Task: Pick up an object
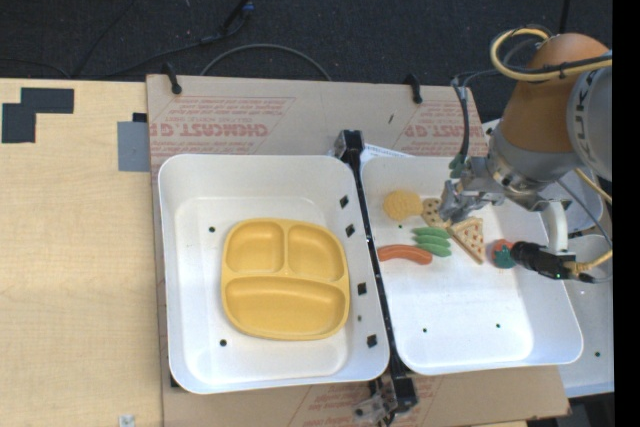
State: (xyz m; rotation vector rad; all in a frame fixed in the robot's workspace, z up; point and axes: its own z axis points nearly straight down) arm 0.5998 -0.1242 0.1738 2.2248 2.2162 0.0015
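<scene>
Your claw (456, 203) hangs low in the right bin (480, 335), over a cracker (432, 211) and a tan wedge (468, 236); you cannot tell its grip. The grey arm (545, 130) bends in from the right. Nearby lie green pods (433, 240), a glossy sausage (404, 255) and a round cookie (403, 205). The left bin (190, 195) holds a yellow divided plate (285, 278)

we see a light wood bench (70, 255) carrying a brown cardboard sheet (250, 120) with red print. on the cardboard sit two shallow white bins side by side, left bin (190, 185) and right bin (540, 335), touching along a black divider strip (365, 245). dark grey patches (35, 110) mark the bench top at far left.
</scene>
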